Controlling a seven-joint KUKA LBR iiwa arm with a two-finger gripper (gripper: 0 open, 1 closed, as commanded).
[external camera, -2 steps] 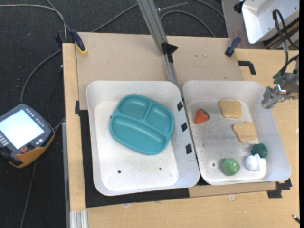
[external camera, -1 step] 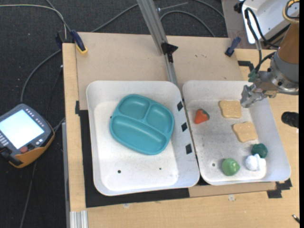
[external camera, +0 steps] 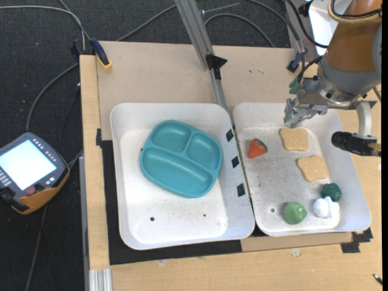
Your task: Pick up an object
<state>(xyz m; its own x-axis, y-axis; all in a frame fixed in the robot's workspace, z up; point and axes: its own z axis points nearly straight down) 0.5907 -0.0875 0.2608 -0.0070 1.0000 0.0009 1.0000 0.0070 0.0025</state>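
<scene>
We see the metal gripper (external camera: 295,119) poised just above a flat, tan, bread-shaped slice (external camera: 294,139). A second similar slice (external camera: 313,168) lies farther below. We cannot tell the jaw opening.

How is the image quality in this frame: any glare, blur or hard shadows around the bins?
Camera view: lighting is even and soft, with only faint shadows under the teal plate and the toys in the right bin. The handheld screen at the left is blown out to white. The pincer looks slightly soft near the upper bread slice; the small objects stay distinguishable.
</scene>
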